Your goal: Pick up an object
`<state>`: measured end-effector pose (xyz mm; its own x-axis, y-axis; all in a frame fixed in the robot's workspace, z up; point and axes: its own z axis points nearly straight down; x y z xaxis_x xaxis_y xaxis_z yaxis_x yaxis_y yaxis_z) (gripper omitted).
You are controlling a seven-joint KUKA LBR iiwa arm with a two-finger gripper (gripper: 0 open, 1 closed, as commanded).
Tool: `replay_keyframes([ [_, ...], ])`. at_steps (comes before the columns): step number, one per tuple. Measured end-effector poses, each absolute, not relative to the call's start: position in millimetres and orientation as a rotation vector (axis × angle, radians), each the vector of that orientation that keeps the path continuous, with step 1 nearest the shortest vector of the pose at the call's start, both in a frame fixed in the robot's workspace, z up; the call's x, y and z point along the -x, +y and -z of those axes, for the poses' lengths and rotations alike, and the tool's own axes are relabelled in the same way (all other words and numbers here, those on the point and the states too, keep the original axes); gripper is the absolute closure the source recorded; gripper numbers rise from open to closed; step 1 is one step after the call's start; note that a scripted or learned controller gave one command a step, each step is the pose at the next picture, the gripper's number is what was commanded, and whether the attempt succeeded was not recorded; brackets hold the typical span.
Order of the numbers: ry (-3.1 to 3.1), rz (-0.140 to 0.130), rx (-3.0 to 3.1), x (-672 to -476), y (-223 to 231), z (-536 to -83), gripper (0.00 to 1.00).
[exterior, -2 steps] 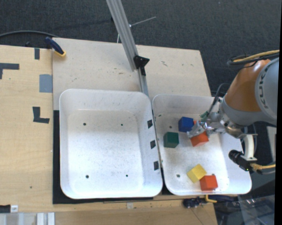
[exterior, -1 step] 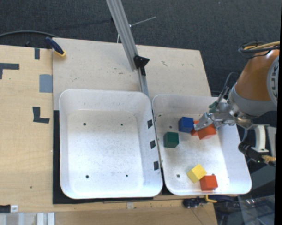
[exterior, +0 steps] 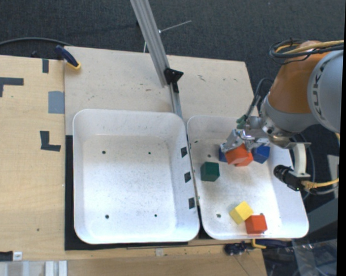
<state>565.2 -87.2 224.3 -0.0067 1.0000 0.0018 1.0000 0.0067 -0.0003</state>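
My gripper point(exterior: 242, 144) hangs over the back part of the right bin point(exterior: 283, 223), reaching in from the right. An orange block point(exterior: 239, 157) sits between its fingertips, and the gripper is shut on it. Blue pieces show on either side of the orange block, a larger one on the right point(exterior: 262, 153) and a small one on the left point(exterior: 223, 154), both partly covered by it. A dark green cube point(exterior: 210, 171) lies just left of and in front of the gripper. Near the bin's front lie a yellow cube point(exterior: 242, 211) and a red cube point(exterior: 256, 223), touching each other.
The left bin point(exterior: 83, 126) stands beside the right one, with a shared rim between them. A slanted metal pole point(exterior: 156, 43) crosses the bench behind the bins. Black cables and a connector point(exterior: 288, 175) hang at the right bin's right edge.
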Motion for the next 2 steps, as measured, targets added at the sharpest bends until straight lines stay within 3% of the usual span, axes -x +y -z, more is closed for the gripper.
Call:
replay_keyframes([
  [2,-2.229,0.001,2.210,-593.9,29.5,-234.9,1.00],
])
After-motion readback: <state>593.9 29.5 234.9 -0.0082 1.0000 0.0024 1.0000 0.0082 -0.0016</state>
